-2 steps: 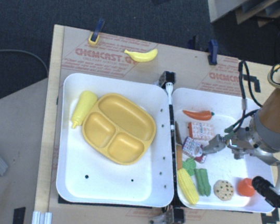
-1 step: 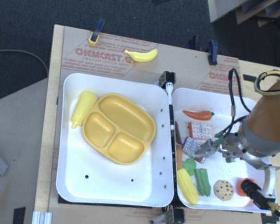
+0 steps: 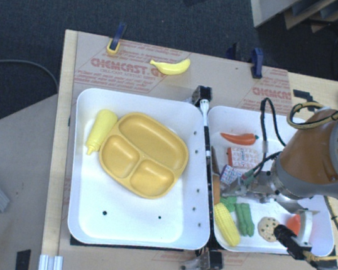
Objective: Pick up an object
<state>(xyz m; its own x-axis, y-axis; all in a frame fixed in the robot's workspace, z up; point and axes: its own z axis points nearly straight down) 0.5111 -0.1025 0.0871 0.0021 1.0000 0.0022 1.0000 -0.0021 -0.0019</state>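
Camera view. Worktop (image 3: pixel 65 146): cardboard-faced, carrying two shallow white bins side by side.

Left bin (image 3: pixel 136 224): holds a yellow divided plate (image 3: pixel 143 154), lying flat near the middle, and a yellow squeeze bottle (image 3: pixel 100 130), lying on its side and touching the plate's left edge.

Right bin (image 3: pixel 241 118): holds a red chilli pepper (image 3: pixel 239 137) near the top; a small printed carton (image 3: pixel 243 157) below it; a second printed packet (image 3: pixel 232 175) (blue and white, partly under the arm's cabling); a toy corn cob (image 3: pixel 227 224) against the bottom-left wall; green bean pods (image 3: pixel 245 218) just beside the cob; a cookie (image 3: pixel 267 228) to their right; an orange-red piece (image 3: pixel 295 222), partly hidden, kind not clear.

Off the bins: a toy banana (image 3: pixel 171 67) on the cardboard above the left bin.

Arm: reaches over the right bin. Tool (image 3: pixel 245 186): sits low above the middle of the bin, near the packet and the bean pods; whether it is spread or closed cannot be told, and nothing can be seen in its grip.

Handling note (judgement): the nearest candidates are the corn cob and bean pods. Both look like light, stiff plastic with smooth skins, likely to slip. Take the cob across its narrow width at mid-length; the pods lie close together, so they may shift as a cluster.
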